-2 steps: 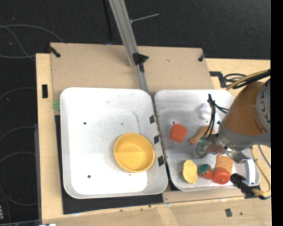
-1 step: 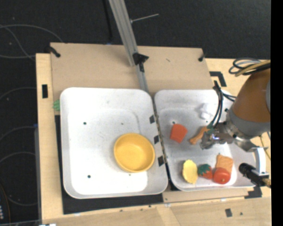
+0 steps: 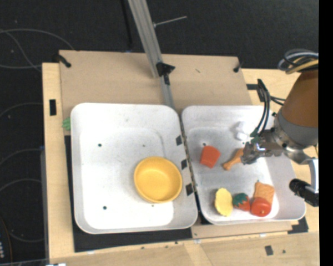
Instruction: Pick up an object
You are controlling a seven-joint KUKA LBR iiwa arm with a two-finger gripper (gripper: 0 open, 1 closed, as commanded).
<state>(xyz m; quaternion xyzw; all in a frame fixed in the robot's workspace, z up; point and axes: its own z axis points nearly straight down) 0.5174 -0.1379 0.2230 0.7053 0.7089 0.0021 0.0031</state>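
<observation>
1. While the claw [image 3: 248,154] sits low in the right bin [image 3: 211,121], it meets the right end of a small tan, bone-like piece [image 3: 231,162]; whether its fingers are spread or pinching cannot be told from this slanted view.
2. To do the grasp well, I would judge that the claw should be centred over the tan piece's narrow middle, squeezed across the short width, and lifted straight up so the piece does not swing or slip.
3. A slow first rise would help show whether the piece truly comes away, since it is thin and lies flat on the bin floor.
4. Right bin contents: the tan piece near the middle; an orange block [image 3: 210,155] just to its left; a yellow piece [image 3: 223,201], a small green piece [image 3: 240,198], a red tomato-like ball [image 3: 260,206] and an orange-tan chunk [image 3: 264,192] clustered along the near edge; something small and white [image 3: 240,131] toward the far side.
5. Left bin [image 3: 111,132] contents: a yellow bowl [image 3: 157,179], upright, near its right-hand wall.
6. Both bins rest side by side on the desk [image 3: 111,76].
</observation>
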